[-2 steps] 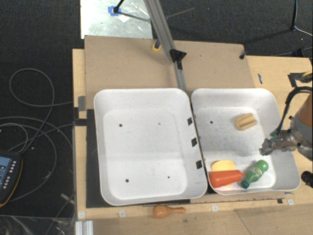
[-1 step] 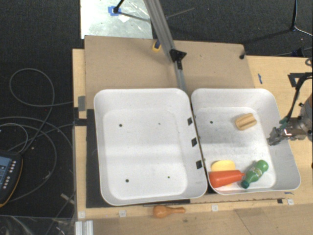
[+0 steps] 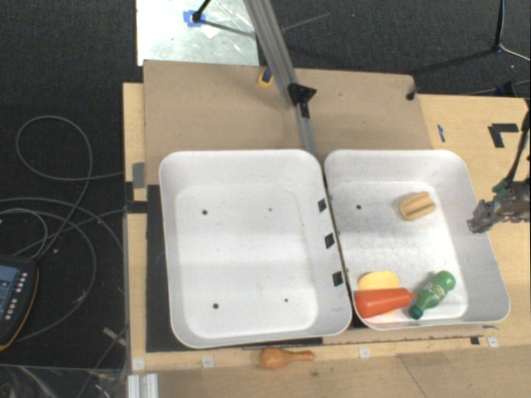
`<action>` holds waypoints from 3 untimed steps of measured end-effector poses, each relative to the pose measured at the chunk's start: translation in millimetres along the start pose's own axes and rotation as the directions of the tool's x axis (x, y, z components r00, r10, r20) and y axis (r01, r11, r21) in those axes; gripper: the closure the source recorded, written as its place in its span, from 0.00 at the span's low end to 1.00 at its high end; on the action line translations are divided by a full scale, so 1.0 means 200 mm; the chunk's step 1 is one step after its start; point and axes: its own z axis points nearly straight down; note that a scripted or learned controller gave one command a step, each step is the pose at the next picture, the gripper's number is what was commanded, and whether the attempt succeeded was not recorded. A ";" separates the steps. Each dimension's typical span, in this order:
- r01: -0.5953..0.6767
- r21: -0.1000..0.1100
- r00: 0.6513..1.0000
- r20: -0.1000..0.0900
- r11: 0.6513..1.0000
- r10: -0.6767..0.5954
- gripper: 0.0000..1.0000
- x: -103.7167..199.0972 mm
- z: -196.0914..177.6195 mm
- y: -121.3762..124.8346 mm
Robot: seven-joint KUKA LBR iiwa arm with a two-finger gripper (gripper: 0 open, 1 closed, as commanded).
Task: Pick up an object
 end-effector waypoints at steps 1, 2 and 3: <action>0.004 0.006 1.000 -0.005 1.000 -0.004 1.00 0.25 0.05 -0.02; 0.006 0.006 1.000 -0.005 1.000 -0.006 1.00 0.53 0.10 0.02; 0.005 0.006 1.000 -0.005 1.000 -0.005 1.00 0.78 0.12 0.07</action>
